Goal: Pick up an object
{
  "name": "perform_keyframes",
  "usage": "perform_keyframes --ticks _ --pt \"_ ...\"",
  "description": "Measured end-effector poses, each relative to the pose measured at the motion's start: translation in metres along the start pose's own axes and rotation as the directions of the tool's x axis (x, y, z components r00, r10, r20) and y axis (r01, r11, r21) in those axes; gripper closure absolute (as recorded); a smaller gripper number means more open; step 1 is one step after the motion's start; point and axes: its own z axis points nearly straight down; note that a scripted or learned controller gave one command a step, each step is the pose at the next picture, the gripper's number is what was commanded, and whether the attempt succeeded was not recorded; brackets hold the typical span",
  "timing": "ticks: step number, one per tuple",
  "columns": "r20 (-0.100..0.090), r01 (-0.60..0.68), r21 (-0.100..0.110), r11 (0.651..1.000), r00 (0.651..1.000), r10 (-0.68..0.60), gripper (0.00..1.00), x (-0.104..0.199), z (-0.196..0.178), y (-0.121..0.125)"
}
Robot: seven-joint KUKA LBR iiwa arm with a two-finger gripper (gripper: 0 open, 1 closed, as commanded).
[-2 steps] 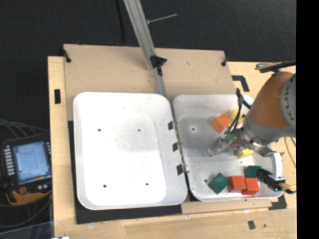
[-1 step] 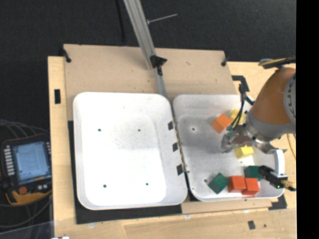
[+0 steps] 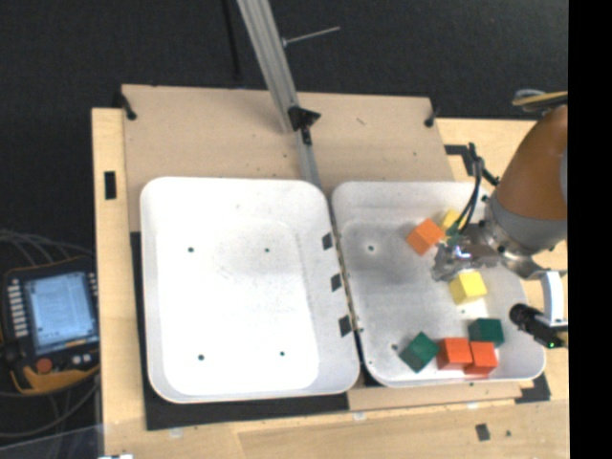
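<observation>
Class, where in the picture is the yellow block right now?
The yellow block lies in the right bin, toward its right side, just below the gripper and above the green and orange blocks.

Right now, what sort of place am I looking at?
Probably a robotics test lab. A grey and orange robot arm reaches over two shallow white plastic bins, one holding small coloured blocks, and a handheld control screen sits beside the wooden bench.
</observation>
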Motion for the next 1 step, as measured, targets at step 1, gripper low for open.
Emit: perform_keyframes --ticks 1 --pt "0.001 0.0 -0.001 1.0 1.0 0.0 1.0 -0.0056 -0.0444 0.0032"
